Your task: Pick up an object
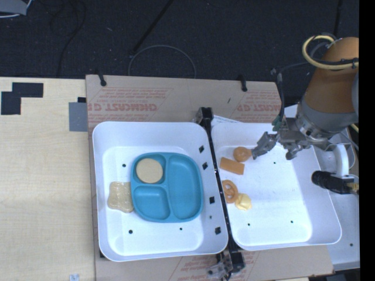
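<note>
While the gripper hangs over the right bin near its far rim, jaws apart and holding nothing, the orange food pieces lie by the divider; bare floor spreads toward the near edge.

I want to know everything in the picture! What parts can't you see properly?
- Gripper in the camera view: too small and dark to tell how its fingers stand or whether anything sits between them.
- Pale food piece: the blue tray covers its right edge.
- Arm: cut off at the right edge of the view.
- Small food pieces in the right bin: too small to identify.
</note>
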### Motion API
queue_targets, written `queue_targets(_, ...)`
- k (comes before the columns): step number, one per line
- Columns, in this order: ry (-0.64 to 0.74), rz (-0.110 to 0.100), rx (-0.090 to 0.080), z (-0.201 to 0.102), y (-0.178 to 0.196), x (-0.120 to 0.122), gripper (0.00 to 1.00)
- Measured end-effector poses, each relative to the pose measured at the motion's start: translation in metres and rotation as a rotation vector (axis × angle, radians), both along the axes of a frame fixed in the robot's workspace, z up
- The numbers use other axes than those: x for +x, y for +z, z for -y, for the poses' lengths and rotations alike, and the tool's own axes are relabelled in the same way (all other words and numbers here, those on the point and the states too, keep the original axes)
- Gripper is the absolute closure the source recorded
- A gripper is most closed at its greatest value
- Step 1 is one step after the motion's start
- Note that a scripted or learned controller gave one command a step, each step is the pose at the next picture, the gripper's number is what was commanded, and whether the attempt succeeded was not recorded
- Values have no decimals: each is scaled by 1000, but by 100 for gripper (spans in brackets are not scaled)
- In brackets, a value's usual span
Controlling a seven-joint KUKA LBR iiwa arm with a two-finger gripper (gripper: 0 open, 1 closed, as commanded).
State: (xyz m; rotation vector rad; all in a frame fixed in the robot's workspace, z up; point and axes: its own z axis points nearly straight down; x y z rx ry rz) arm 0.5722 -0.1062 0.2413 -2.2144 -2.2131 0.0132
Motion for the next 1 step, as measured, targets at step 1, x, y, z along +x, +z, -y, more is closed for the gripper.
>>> queue_targets(1, 2, 12, -2, 0, 6, 2, 0)
